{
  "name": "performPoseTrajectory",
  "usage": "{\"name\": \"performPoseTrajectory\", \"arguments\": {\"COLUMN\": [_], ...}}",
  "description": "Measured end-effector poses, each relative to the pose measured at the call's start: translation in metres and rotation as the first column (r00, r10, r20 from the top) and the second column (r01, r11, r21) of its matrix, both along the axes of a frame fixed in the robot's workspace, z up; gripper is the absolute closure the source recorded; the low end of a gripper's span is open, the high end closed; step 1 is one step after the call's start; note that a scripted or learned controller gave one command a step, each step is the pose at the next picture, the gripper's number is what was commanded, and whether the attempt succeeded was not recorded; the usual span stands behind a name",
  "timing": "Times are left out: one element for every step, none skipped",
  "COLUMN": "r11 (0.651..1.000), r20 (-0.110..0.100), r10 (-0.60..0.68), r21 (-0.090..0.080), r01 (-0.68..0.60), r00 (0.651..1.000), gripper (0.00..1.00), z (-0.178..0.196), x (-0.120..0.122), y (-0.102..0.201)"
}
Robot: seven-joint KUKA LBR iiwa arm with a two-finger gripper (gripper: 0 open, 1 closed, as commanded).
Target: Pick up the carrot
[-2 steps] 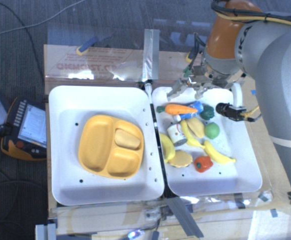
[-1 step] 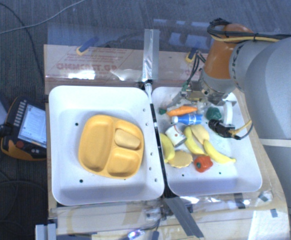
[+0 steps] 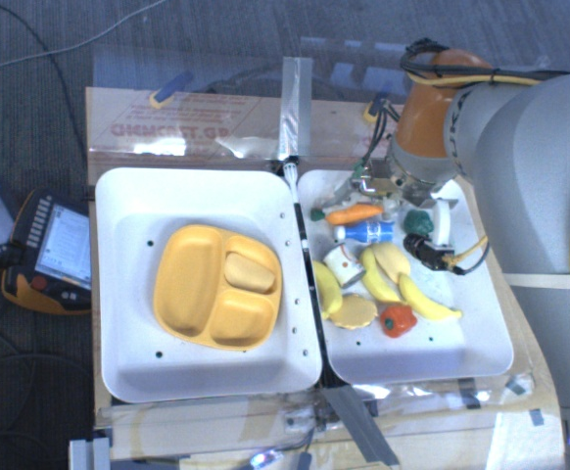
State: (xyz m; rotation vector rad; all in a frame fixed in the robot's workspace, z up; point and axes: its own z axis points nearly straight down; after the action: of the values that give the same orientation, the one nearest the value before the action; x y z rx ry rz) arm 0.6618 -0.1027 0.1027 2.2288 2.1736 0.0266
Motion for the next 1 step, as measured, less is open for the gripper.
{"name": "performPoseTrajectory", "arguments": {"r11": [0.993], "r20": [-0.002], "r10": [-0.116], "r21": [0.009], "r01": [0.116], "r00": [0.993], "gripper": [0.0], "z": [-0.0009], "x": [0.0016], "y": [0.0021]}}
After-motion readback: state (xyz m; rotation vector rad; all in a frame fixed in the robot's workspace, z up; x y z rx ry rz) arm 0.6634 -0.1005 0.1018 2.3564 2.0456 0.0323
